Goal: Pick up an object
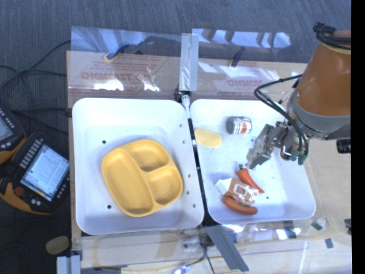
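Carrot partly under hand

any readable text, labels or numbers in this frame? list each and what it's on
Red print on the cardboard behind the left bin: upside down and under glare, not readable.
Red print on the cardboard behind the right bin: same, not readable.
Label on the small can: too small to read.
Screen of the handheld pendant: blurred, nothing legible.
Wrapper on the packet: no legible text.
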`<action>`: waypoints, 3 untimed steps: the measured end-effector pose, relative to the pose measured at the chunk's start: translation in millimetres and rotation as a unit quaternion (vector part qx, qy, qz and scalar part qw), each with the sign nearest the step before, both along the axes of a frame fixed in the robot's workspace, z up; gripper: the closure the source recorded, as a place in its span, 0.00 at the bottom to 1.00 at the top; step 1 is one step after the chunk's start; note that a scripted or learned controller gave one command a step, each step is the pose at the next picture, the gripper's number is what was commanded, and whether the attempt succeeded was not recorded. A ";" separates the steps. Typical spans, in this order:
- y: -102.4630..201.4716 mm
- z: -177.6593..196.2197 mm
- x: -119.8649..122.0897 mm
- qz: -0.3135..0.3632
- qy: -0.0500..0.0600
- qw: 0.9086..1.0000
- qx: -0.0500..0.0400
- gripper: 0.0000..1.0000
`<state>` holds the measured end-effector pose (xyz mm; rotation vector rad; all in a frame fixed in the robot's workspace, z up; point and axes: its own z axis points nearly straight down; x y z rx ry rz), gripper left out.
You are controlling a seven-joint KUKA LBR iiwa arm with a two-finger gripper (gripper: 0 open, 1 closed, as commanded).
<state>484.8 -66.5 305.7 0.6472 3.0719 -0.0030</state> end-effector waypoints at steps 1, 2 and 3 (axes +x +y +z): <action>-29.2 12.8 0.2 0.170 0.000 0.985 0.000 1.00; -56.1 -18.1 15.0 0.278 0.001 0.960 0.000 1.00; -54.2 13.4 9.0 0.429 -0.001 0.903 0.000 1.00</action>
